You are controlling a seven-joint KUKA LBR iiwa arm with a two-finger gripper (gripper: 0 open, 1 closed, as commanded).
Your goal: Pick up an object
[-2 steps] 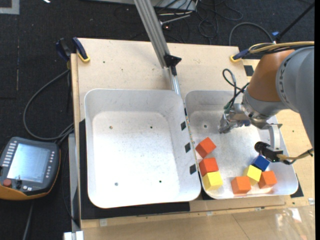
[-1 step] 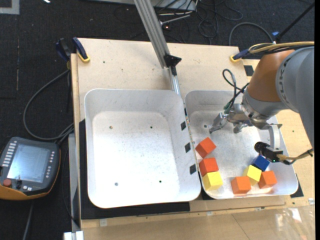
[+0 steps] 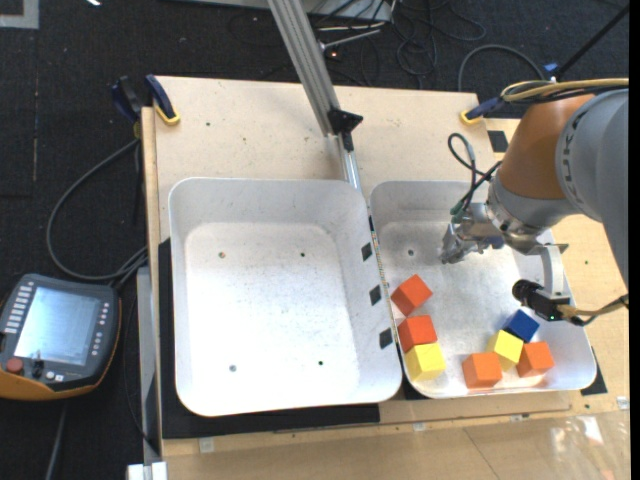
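Blocks (image 3: 482,369) lie low in right bin (image 3: 430,203); pincer (image 3: 458,248) above them, grip state unclear.

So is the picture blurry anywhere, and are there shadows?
In the camera view, the blocks, like the yellow block, look sharp with small soft shadows; the gripper is a bit smeary; the left bin is evenly lit and only its rim looks bright; the handheld screen on the floor has a pale shine.
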